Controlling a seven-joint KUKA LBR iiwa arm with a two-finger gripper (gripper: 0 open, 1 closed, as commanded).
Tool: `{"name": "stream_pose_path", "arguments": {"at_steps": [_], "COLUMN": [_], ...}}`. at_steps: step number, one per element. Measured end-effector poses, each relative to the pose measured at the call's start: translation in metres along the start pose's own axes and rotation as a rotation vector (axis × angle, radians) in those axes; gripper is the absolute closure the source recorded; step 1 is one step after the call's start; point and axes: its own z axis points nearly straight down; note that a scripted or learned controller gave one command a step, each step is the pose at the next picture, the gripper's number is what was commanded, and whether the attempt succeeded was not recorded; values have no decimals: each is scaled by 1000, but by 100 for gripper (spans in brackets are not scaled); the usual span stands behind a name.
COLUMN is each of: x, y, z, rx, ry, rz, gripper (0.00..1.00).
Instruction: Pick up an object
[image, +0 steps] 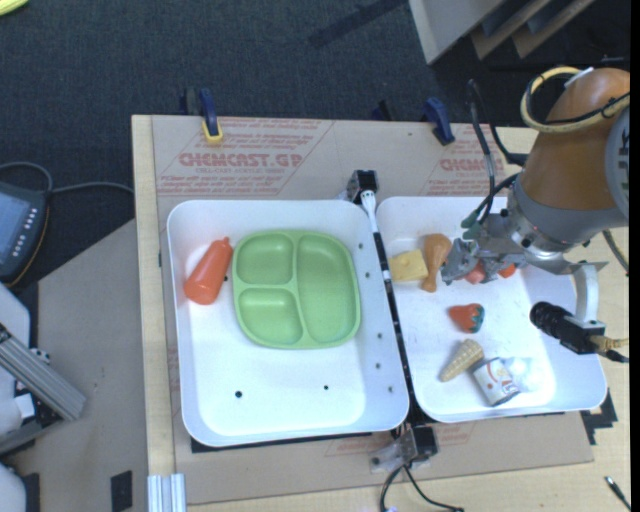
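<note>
My gripper (468, 262) hangs low over the upper middle of the right bin (520, 395), with a small red-orange piece (493, 270) right beside it; a hold cannot be made out. Just left of it lie an orange carrot-like toy (434, 258) and a yellow cheese-like block (407, 266). Below sit a red strawberry (466, 317), a tan ice-cream cone (461, 360) and a small white carton (500, 379).
The left bin (200, 400) holds a green divided plate (297, 288) and an orange-red bottle (208, 271) at its left side. A black divider rail (385, 290) runs between the bins. The arm's grey and orange body covers the right bin's upper right corner.
</note>
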Motion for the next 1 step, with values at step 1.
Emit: {"name": "stream_pose_path", "arguments": {"at_steps": [1], "x": [46], "y": [3], "z": [7], "rx": [1], "ry": [0], "rz": [0], "gripper": [100]}}
